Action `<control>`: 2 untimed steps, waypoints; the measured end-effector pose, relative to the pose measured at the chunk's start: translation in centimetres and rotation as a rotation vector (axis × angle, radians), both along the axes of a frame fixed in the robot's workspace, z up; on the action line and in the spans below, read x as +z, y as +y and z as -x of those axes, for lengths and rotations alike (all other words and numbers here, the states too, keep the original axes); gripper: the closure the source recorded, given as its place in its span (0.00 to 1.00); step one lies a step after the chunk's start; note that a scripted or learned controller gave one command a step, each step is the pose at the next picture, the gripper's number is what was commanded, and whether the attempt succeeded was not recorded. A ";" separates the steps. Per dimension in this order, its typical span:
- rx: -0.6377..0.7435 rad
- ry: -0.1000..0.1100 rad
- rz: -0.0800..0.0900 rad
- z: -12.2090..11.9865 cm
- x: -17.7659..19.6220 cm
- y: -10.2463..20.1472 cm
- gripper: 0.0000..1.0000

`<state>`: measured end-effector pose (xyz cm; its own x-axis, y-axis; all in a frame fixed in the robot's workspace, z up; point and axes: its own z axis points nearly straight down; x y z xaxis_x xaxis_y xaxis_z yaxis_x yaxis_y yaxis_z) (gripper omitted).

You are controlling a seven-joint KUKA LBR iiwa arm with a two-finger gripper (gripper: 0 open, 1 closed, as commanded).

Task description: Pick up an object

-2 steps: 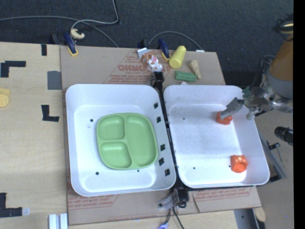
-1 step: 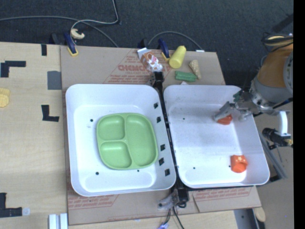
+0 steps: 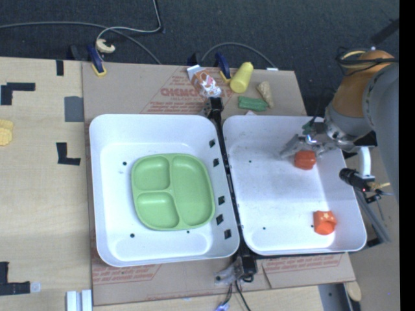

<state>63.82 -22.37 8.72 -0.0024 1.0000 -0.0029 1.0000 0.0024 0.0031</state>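
Orange object (image 3: 324, 221): lower right of right bin (image 3: 272, 193), well apart from tool (image 3: 303, 146). Red object (image 3: 305, 160): just below tool, touching or not cannot be told; tool's grip state cannot be told. Left bin (image 3: 110, 173): green divided plate (image 3: 172, 191) is contained.

Both white bins (image 3: 279, 238) look like smooth plastic with a slight sheen. The green divided plate (image 3: 172, 191) is seen as matt plastic. Plain brown cardboard (image 3: 130, 89), printed in red, is laid under them on a pale wood-look desk (image 3: 32, 199). Dark, rough carpet (image 3: 272, 11) is seen behind.
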 end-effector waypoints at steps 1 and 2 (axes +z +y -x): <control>0.002 -0.003 0.004 -0.1 1.0 0.0 1.00; 0.000 0.004 -0.004 -1.9 1.2 5.9 1.00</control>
